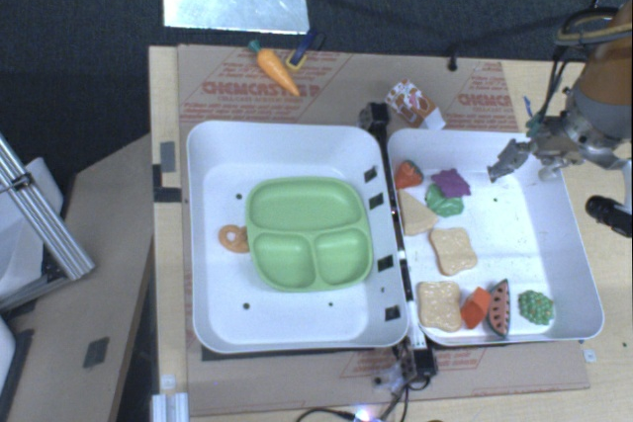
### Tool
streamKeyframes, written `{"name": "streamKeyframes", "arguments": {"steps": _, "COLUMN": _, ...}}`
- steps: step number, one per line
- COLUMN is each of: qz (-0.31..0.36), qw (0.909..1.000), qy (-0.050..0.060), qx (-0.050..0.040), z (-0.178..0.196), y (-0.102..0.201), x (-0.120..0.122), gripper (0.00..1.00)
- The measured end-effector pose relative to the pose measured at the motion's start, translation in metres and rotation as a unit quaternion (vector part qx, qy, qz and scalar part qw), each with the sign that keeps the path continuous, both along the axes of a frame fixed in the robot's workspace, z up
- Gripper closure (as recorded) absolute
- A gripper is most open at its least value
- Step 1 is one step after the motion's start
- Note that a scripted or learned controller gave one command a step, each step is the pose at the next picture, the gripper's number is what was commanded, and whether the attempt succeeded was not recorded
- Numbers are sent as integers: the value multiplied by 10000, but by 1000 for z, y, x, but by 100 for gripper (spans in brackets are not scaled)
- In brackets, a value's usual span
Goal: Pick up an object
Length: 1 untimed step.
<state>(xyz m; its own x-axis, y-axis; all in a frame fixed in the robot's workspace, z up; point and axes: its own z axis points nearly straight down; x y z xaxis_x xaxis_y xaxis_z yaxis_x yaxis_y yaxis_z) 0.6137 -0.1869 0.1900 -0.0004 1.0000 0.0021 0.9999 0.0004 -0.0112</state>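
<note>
Two white bins sit side by side on the bench, and nearest the camera the right bin (579, 296) holds a row of toy foods along its near edge: a tan bread slice (439, 304), an orange-red wedge (476, 307) touching its right side, a watermelon slice (498, 307) standing just right of that, and a green broccoli floret (535, 307) a little apart at the right end. Slightly farther back lies a second toast piece (454, 250), and beyond it a pale cheese wedge (415, 211) rests against the bin's left wall. Farther still, a green leafy piece (446, 204) touches a purple piece (451, 182), with a red-orange piece (408, 175) just to their left near the far left corner.

In the left bin (213, 212) a green divided plate (303, 233) lies near the middle, with a small orange pretzel-like ring (234, 238) just beside its left edge.

At the far right edge of the right bin, the gripper (512, 159) hangs above the bin floor, well apart from every food piece; whether its fingers are spread or closed cannot be told, and nothing is seen between them. The grey arm (603, 104) with its orange band rises behind it.

Beyond the bins, a small patterned box (410, 103) lies on the cardboard, and farther left a toy carrot (276, 70) rests beside a blue and yellow item (302, 50).
</note>
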Motion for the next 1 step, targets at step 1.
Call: {"name": "streamKeyframes", "arguments": {"steps": 1, "qz": 15, "qw": 10000, "qy": -63, "qx": -13, "z": 8, "y": 0, "x": 3, "gripper": 0}}
